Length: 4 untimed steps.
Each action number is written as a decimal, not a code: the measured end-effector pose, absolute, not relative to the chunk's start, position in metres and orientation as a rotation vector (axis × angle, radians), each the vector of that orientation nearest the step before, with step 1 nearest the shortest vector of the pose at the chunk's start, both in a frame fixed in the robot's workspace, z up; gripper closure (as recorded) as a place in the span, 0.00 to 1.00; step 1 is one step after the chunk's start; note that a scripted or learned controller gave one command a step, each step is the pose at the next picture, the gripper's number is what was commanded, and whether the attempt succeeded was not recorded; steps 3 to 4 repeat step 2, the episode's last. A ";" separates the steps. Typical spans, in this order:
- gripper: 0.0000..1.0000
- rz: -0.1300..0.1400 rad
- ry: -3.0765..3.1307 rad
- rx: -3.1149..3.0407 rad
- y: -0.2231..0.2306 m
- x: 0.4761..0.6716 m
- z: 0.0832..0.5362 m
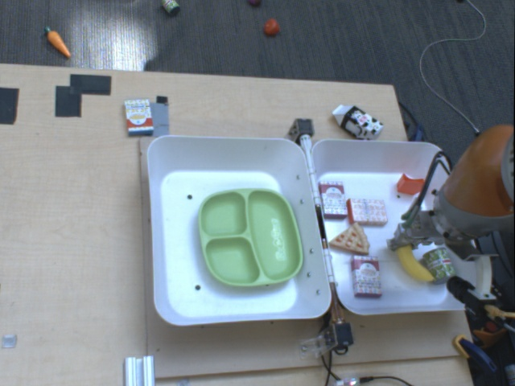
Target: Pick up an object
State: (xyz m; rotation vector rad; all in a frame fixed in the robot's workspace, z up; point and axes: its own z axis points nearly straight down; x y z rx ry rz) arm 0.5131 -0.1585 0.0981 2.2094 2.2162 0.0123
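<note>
The right bin [366, 158] holds a yellow banana [414, 266], a green can [439, 262], a tan waffle wedge [351, 240], an orange-red piece [409, 186] and three red-and-white cartons [332, 199] [368, 211] [366, 277]. My gripper [408, 238] hangs low over the bin's right side, just above the banana's upper end and next to the can. The wrist and the orange band hide the bin's right wall. Nothing can be seen held in the gripper.
The left bin [173, 215] holds a green divided plate [249, 237]. A black-and-white toy cow [358, 122] lies on the bench behind the right bin, and a small carton [139, 117] behind the left bin. Cables trail at the bench's front right corner.
</note>
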 end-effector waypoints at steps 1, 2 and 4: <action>1.00 0.007 2.226 2.214 -0.064 0.565 0.185; 1.00 0.002 2.223 2.218 -0.073 0.510 0.184; 1.00 0.002 2.223 2.218 -0.073 0.510 0.184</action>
